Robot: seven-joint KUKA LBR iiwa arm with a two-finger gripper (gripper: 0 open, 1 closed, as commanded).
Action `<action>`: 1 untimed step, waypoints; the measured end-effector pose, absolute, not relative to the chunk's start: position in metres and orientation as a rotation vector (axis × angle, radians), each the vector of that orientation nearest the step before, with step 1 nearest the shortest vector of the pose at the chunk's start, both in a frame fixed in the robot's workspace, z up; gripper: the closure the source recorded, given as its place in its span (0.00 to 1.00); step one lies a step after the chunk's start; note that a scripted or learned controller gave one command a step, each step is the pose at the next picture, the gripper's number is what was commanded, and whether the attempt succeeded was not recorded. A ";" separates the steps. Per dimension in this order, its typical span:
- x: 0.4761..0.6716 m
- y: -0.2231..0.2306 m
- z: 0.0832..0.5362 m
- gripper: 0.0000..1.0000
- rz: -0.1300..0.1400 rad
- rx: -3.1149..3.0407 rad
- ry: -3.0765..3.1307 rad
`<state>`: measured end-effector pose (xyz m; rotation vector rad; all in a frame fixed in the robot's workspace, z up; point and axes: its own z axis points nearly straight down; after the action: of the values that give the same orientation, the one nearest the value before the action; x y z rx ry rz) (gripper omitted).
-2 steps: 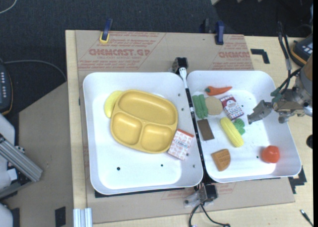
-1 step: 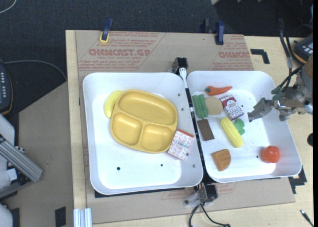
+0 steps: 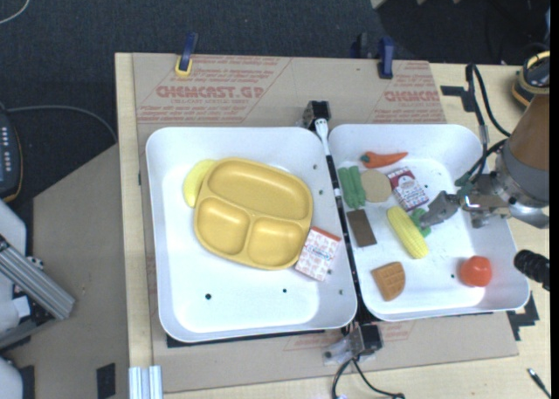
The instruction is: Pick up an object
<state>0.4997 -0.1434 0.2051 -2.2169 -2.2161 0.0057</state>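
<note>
I am hovering my gripper [image 3: 434, 211], finger state unclear, beside the toy corn cob [image 3: 407, 231]; it looks light, stiff, slippery, so I'm judging mid-length best.

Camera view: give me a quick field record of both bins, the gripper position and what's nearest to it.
left bin: yellow divided tray, small red-and-white packet at its lower right corner
right bin: carrot, green vegetable, corn cob, brown block, bread piece, tomato
gripper: low over right bin, right of corn cob
nearest item: corn cob
grasp: nothing seen between fingers
</note>
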 end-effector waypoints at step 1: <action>0.491 -0.149 0.149 0.00 0.006 -2.218 -2.215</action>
<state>0.4906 -0.1493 0.1492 -2.2176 -2.2150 0.0061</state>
